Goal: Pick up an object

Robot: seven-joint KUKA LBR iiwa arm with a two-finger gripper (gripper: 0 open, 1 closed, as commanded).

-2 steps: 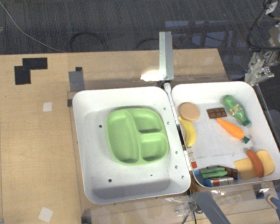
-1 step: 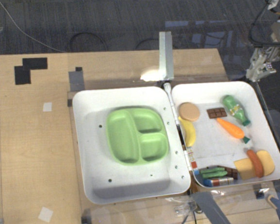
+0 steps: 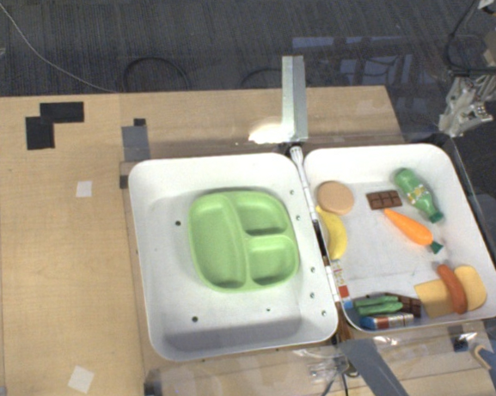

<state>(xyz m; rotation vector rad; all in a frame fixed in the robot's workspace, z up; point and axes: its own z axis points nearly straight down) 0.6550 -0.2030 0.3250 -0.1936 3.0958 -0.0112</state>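
Observation:
The right bin holds several toy foods: a round tan cookie, a yellow banana, a brown chocolate bar, a green bottle, an orange carrot, and a red sausage lying on a yellow wedge. A cluster of small coloured items lies in its front left corner. My gripper hangs outside the bin, beyond its back right corner, well away from every object and with nothing seen in it.
The left bin bears a green divided plate. A metal post stands behind the seam between the bins. Cables hang at the far right above the gripper.

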